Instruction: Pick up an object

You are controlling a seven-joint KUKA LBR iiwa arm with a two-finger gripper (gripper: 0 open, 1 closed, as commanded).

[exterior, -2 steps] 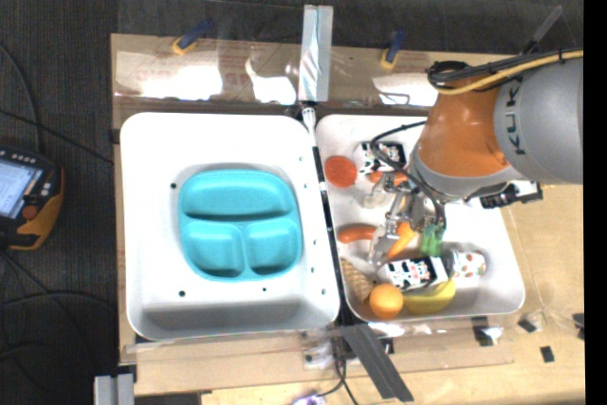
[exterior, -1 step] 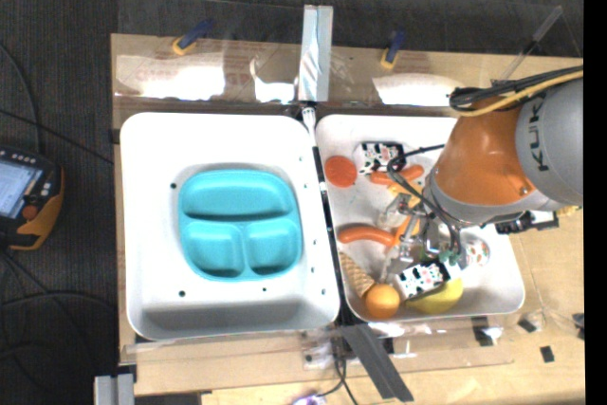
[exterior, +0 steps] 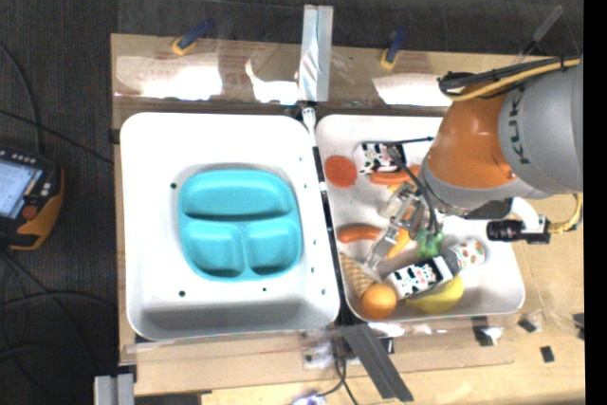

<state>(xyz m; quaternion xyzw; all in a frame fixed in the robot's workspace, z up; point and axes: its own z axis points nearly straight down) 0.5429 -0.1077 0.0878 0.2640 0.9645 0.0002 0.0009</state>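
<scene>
One fixed camera looks down at a slant from above the bench [exterior: 142, 71], taking in both white bins [exterior: 152, 232].

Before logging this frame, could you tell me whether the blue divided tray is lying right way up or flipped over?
Right way up: the blue tray in the left bin shows its three hollow compartments facing the camera.
</scene>
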